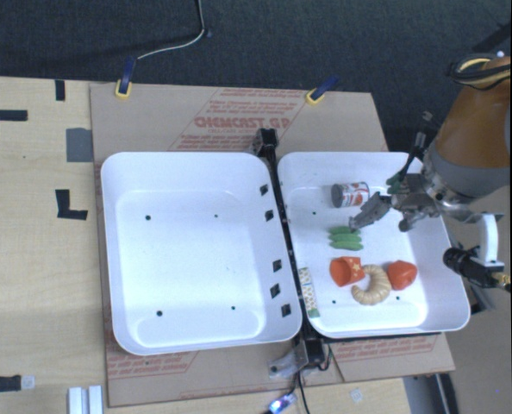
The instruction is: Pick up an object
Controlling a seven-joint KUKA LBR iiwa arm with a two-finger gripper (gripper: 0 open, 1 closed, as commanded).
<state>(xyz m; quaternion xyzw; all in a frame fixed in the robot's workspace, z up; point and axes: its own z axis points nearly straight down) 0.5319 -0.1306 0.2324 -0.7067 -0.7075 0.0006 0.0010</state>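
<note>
In the right bin (437, 317), a small can (350, 195) with a red and white label lies on its side near the back. A green piece (346, 239) sits in front of it. Nearer the front lie a red pepper-like piece (347, 271), a tan curved piece (372, 287) and another red piece (402, 274). My gripper (388, 216) hovers over the bin's right half, to the right of the can and the green piece, above the red pieces. It is open, with nothing between its fingers.
The left bin (118, 231) stands beside the right one, with black clips along the shared wall (277, 231). A small patterned strip (306, 289) lies at the right bin's left edge. The arm's grey and orange body (471, 136) overhangs the right bin's far right corner.
</note>
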